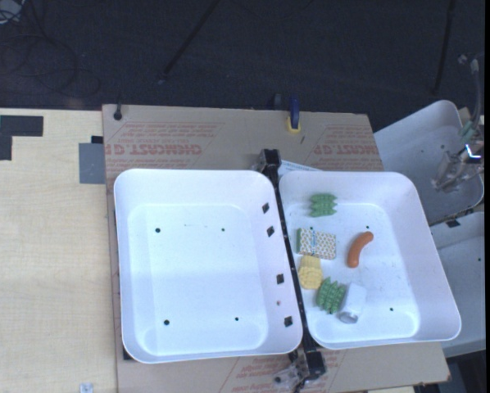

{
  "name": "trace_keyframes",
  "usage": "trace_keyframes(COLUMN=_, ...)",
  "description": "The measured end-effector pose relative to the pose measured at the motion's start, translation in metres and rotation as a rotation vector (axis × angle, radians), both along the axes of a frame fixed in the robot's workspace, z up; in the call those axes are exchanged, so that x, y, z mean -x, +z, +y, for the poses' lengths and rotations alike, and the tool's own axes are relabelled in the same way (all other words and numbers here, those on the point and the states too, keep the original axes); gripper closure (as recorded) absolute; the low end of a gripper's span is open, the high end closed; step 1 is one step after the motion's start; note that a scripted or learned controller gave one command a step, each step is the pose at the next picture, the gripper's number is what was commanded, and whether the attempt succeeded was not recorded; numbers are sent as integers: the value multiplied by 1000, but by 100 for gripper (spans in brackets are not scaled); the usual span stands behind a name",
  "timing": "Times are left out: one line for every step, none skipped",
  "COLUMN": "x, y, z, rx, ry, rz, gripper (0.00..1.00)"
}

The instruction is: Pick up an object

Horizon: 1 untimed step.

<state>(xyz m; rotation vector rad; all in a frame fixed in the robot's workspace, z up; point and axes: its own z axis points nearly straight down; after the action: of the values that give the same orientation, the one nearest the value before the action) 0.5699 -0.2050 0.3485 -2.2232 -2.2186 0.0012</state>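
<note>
Camera view, slanted down on two white bins. Six small objects are seen lying loose on the floor of the right bin (429,219): a green toy (322,205) near the far wall, a patterned block (317,243) by the divider, an orange sausage (359,249) towards the middle, a yellow piece (310,272) just below the block, a second green toy (330,295), and a white cylinder (352,302) touching it. The left bin (118,187) is shown alongside. The gripper (458,166) is seen at the right, outside the right bin and well apart from every object; it is small and blurred, so whether it is open or closed cannot be told. Nothing is seen held in it. The task is judged not yet begun: no object has been chosen, approached or lifted. The reach over the bin, the descent, the grasp and the lift all remain to be done.
</note>
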Motion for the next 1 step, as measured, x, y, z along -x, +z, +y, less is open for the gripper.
trace_keyframes(x=-8, y=-86, z=72, rx=-5, ry=8, rz=9, gripper=100)
